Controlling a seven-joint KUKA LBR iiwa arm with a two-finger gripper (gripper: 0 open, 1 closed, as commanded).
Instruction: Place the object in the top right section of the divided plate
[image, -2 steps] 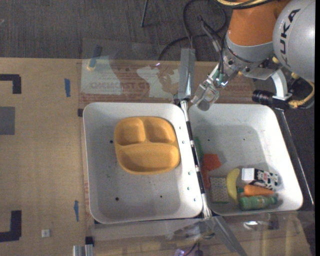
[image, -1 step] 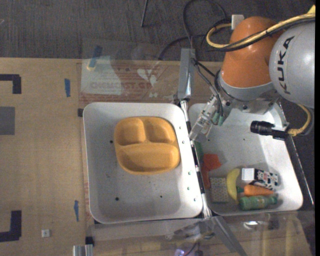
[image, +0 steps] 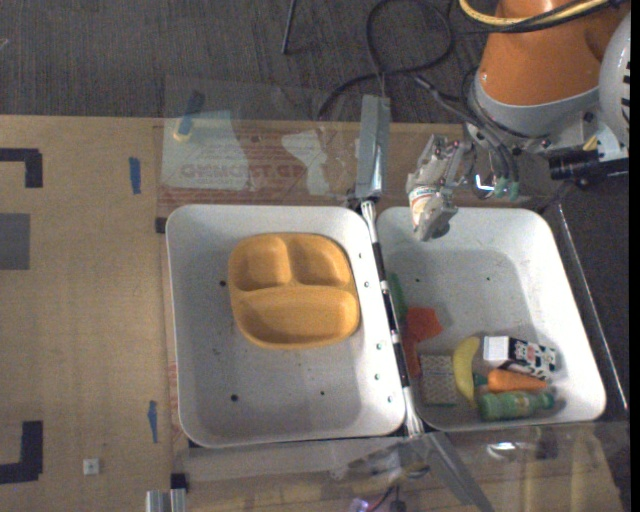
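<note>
Blue tape strips (image: 134, 176) and black corner marks (image: 24, 167) on the cardboard bench (image: 80, 330)

Orange divided plate (image: 293, 290) in left bin (image: 200, 400) — claw (image: 428, 215) over right bin (image: 520, 240).

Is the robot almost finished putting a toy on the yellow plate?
Not yet. Nothing lies on the divided plate; its top right section is bare. The gripper hovers over the right bin's top edge, and the toys sit piled in its lower corner. Picking and placing remain.
</note>
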